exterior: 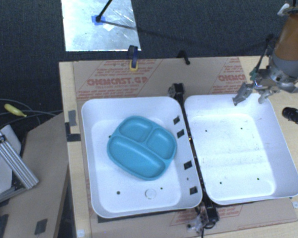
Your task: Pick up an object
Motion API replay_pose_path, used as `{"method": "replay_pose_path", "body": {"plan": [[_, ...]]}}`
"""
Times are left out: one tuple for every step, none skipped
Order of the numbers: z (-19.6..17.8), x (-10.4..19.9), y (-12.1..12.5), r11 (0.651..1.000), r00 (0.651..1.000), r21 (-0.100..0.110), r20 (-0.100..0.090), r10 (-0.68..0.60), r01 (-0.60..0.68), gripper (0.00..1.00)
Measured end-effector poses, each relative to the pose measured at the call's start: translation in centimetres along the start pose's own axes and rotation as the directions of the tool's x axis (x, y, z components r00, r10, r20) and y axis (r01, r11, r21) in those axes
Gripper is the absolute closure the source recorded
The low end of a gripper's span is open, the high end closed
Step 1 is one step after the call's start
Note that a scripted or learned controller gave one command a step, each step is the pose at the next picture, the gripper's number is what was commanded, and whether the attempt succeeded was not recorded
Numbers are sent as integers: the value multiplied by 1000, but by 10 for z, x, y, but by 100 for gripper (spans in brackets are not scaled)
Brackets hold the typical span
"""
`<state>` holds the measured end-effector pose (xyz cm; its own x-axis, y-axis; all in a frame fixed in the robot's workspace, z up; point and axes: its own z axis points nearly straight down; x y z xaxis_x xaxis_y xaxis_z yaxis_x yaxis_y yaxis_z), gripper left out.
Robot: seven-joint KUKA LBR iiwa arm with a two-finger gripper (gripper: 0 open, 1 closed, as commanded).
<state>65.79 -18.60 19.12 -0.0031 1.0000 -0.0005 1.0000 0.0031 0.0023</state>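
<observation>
A blue sectioned plate (142, 147) lies flat in the middle of the left white bin (95, 119). A small clear round disc (150, 194) rests near that bin's front edge. My gripper (250, 94) hangs over the far right corner of the right white bin (275, 183), well away from the plate. Its two fingers are spread apart with nothing between them. The arm's orange band (292, 37) rises above it at the right edge.
Both bins sit on a cardboard sheet (116, 80) on the bench. A black clamp strip (183, 134) joins the bins in the middle. A shiny metal sheet (100, 22) lies beyond the bench. An aluminium rail (6, 151) slants at the left.
</observation>
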Motion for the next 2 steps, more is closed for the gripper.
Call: {"method": "replay_pose_path", "body": {"plan": [[60, 28, -105, 1000, 1000, 15, -5, 4, -4, 0], [108, 17, -168, 1000, 1000, 4, -1, 6, -6, 0]]}}
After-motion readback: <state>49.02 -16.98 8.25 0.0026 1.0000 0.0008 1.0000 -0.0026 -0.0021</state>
